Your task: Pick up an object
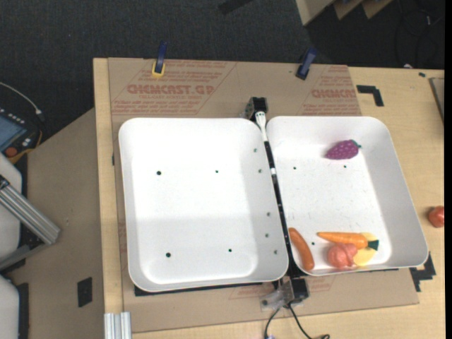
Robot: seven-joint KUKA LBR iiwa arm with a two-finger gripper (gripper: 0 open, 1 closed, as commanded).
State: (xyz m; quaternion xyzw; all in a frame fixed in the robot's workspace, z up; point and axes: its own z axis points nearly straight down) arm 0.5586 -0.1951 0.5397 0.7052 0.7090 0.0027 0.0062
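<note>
- Two white bins sit side by side on the worktop [106,189], the left bin [141,203] bare, likely the drop side; the right bin [395,182] holds all the pieces.
- Grapes [342,149], one bunch, lie alone near the right bin's far edge, easiest to reach cleanly.
- At its near edge four pieces crowd together: a carrot [343,238], a sausage [301,249] beside the left wall, a pink piece [340,256] touching a yellow piece [363,258].
- An orange thing [437,217] sits on the worktop's right edge.
- Tool: cannot tell its state.
</note>
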